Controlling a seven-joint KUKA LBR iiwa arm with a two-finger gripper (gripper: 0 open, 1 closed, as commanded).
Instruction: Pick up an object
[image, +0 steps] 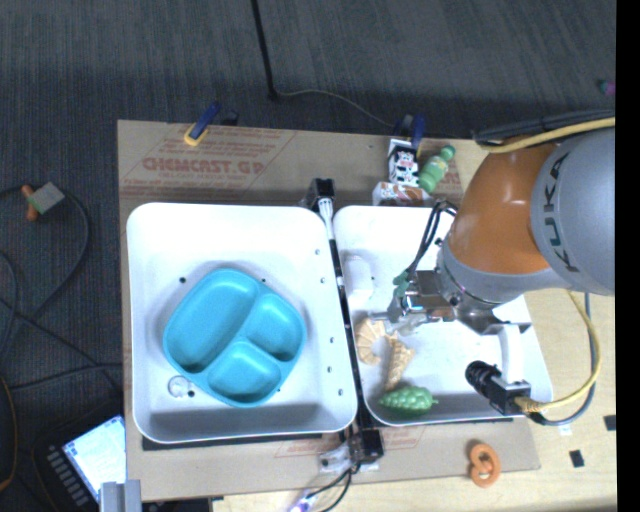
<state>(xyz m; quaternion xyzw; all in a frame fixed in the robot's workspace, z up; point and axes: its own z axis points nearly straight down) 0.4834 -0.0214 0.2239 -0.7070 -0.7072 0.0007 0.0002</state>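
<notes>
Camera view | arm (520, 225) reaches over right bin (520, 400) | tool (405, 318) above shells, grip state unclear

Red lettering "CHEMCAST GP" is being shown on the brown board (215, 165); "KUKA" is being displayed on the arm (570, 235).

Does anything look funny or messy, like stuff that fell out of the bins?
Yes. A small orange ring-shaped toy lies on the brown board below the right white bin, and a green-and-white toy lies above it. In the left white bin, the blue divided plastic tray sits crooked.
</notes>
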